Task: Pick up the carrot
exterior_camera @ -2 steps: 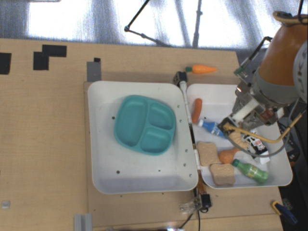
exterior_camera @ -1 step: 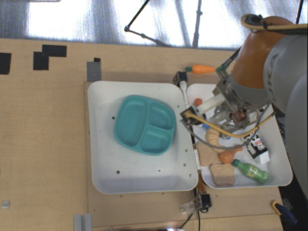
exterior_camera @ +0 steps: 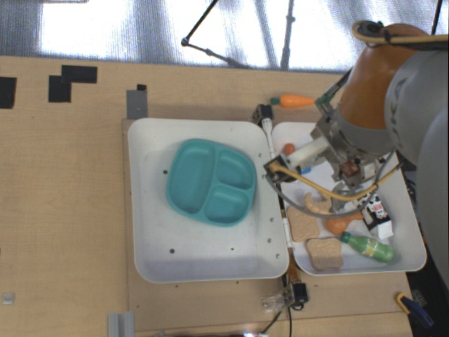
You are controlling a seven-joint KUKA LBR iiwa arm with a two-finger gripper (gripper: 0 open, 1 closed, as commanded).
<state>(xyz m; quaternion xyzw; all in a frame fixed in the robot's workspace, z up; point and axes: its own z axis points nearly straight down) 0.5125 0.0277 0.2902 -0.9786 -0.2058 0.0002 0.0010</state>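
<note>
pretty bright even overhead light, streaky glare on the floor (exterior_camera: 175,12) up top, soft shadows, slightly grainy

left bin (exterior_camera: 151,258) open around teal plate (exterior_camera: 210,181), right bin (exterior_camera: 414,255) crowded

Grey arm (exterior_camera: 421,90) with orange band (glossy), trailing a yellow cable (exterior_camera: 316,184).

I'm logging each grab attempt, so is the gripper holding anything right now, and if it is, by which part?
Cannot be told: the gripper sits low in the right bin above the food items, its tip hidden by the arm's wrist.
</note>
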